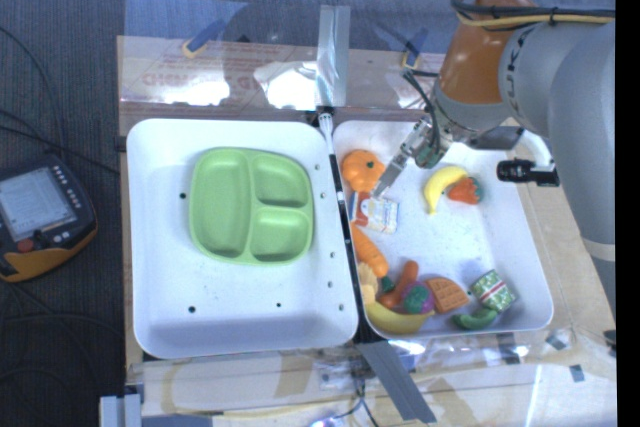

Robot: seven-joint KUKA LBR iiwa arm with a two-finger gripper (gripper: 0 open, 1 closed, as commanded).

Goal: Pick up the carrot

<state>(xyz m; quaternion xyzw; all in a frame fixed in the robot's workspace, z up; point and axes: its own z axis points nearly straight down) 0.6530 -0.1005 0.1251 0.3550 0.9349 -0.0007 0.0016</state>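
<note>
**Carrot pick: tool above right bin, not yet at target**

Nearest the camera, a heap of toy food is noted at the front of the right bin (530,245): a yellow banana-like piece (398,319), a small orange-red piece (408,283), a tan wedge (449,294), a green piece (476,317) and a green-striped can (492,289).

The carrot (369,251) is seen lying flat against the left wall of the right bin, its tip pointing toward the back, its lower end touching the heap. A white packet (380,213) lies just behind its tip, and an orange fruit (361,169) sits further back by the same wall.

The tool (384,177) is held low over the back of the bin, slanted toward the orange fruit and the packet. Whether its fingers are apart or together cannot be told at this resolution; nothing is seen held.

Step in hand is judged to be the approach. A good grasp would probably be made across the carrot's narrow width at mid-length, with the tool brought forward along the wall. The wall leaves little room for one finger on that side, so a slightly turned wrist may be needed.

Obstructions: the packet near the tip and the heap at the lower end could be caught or dragged. A second banana (443,185) with a red piece (465,193) lies well apart to the right. A green divided plate (252,205) sits in the left bin (160,245).
</note>
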